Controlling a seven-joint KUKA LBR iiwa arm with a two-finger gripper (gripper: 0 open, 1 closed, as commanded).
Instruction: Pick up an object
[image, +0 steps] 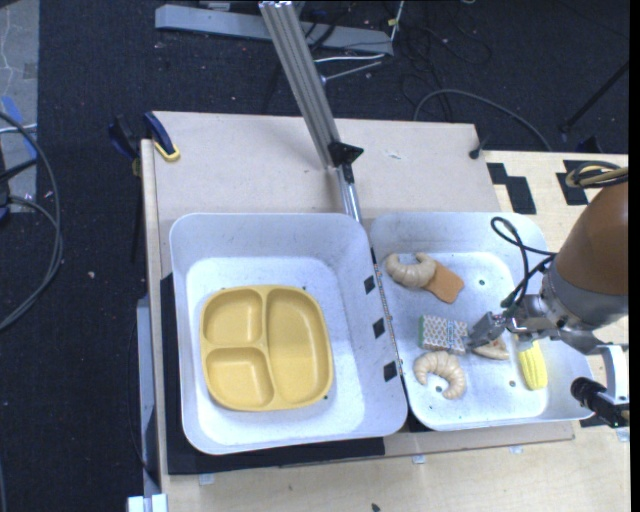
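Note:
The right bin (455, 228) holds several items: a pale croissant-shaped piece (410, 269) touching an orange wedge (446, 285), a grey patterned block (443, 333), a second croissant-shaped piece (442, 370), a yellow corn cob (532, 366) and a small beige piece (493, 350). My gripper (492, 328) is low in this bin. It sits just right of the patterned block and directly above the beige piece, with the corn to its right. The wrist hides part of the beige piece. I cannot make out anything held.
The left bin (190, 250) holds a yellow divided plate (267, 347). A slanted metal pole (310, 90) comes down to the seam between the bins. The arm's grey and orange body (595, 260) overhangs the right bin's right edge.

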